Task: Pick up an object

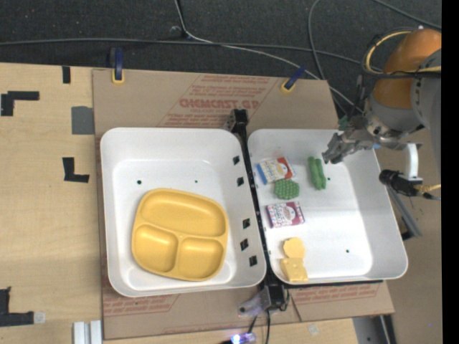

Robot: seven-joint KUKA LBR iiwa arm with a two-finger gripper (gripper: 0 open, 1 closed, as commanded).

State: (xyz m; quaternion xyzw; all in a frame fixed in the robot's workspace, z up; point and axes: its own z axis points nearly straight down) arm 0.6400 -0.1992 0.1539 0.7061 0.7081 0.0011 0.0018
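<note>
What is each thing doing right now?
Gripper: above the right bin, holding nothing.
Yellow tray: flat in the left bin.
Green stick: lying in the right bin.
Green round piece: lying flat.
Two packets: lying flat.
Yellow pieces: by the near rim.

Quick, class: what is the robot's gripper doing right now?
Gripper: over the right bin, beside the green stick; nothing visibly held; open or closed cannot be told.
</note>
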